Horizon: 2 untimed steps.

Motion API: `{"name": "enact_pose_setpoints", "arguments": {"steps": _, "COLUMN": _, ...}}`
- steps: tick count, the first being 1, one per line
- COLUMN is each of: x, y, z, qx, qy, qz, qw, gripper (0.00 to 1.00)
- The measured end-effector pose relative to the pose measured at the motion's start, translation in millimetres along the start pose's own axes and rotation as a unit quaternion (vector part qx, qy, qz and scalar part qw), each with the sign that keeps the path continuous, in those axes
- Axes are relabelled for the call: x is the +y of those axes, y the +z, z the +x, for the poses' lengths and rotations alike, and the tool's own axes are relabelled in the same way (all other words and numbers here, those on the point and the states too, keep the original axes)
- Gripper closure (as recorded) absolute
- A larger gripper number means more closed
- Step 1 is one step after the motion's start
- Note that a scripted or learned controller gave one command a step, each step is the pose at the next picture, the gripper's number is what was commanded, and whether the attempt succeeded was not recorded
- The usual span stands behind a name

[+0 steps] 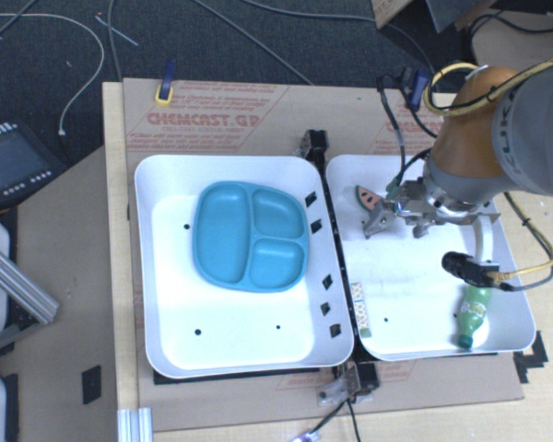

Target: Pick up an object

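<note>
My gripper (398, 227) hangs over the upper part of the right bin (415, 330), open, its two grey fingers spread and nothing between them. A small pinkish-grey object (363, 194) lies just to its upper left, near the bin's left wall. A green bottle (473, 313) lies in the bin's lower right corner, well below and to the right of the gripper. A blue divided plate (251, 236) rests in the left bin (166, 320).
The grey arm with its orange band (475, 109) comes in from the upper right over the right bin. A black connector on a yellow cable (464, 266) hangs just above the bottle. A black divider with clips (324, 247) separates the bins.
</note>
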State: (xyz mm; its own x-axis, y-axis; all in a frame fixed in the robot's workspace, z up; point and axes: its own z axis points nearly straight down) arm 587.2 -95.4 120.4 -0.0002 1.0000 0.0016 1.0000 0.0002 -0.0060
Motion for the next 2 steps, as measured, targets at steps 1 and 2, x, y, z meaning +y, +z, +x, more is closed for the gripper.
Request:
{"name": "enact_pose_setpoints", "arguments": {"steps": 1, "x": 0, "y": 38, "z": 1, "qx": 0.0, "qy": 0.0, "qz": 0.0, "qw": 1.0, "gripper": 0.0}}
{"name": "enact_pose_setpoints", "arguments": {"steps": 2, "x": 1, "y": 24, "z": 1, "qx": 0.0, "qy": 0.001, "qz": -0.003, "qw": 1.0, "gripper": 1.0}}
